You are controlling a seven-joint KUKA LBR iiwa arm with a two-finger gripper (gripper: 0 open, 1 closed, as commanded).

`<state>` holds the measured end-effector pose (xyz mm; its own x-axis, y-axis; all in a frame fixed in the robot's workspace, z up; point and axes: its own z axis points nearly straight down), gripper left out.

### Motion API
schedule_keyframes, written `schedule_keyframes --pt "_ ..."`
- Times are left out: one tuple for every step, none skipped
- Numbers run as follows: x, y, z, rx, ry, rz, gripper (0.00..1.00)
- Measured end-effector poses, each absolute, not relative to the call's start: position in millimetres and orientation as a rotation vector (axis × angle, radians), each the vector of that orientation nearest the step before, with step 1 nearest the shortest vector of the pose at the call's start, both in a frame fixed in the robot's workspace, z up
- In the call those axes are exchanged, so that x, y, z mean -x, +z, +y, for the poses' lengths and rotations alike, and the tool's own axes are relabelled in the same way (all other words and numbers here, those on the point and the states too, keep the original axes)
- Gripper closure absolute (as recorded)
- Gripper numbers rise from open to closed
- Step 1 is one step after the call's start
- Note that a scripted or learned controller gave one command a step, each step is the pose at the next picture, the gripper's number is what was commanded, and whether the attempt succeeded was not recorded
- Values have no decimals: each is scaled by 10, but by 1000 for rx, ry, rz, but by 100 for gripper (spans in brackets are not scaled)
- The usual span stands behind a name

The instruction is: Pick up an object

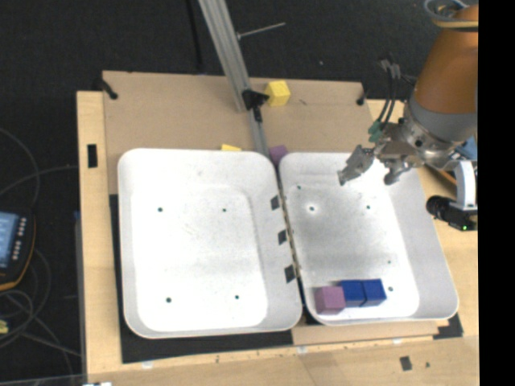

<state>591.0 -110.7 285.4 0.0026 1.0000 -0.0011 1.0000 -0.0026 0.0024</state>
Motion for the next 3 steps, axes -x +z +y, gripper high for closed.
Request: schedule_keyframes --pt "-6161 2745 -1540 -2222 -2 2215 0" --pt "-6022 2897 -1570 -2221 1 2219 0" --pt "-6276 2889 -1813 -2222 0 2215 0"
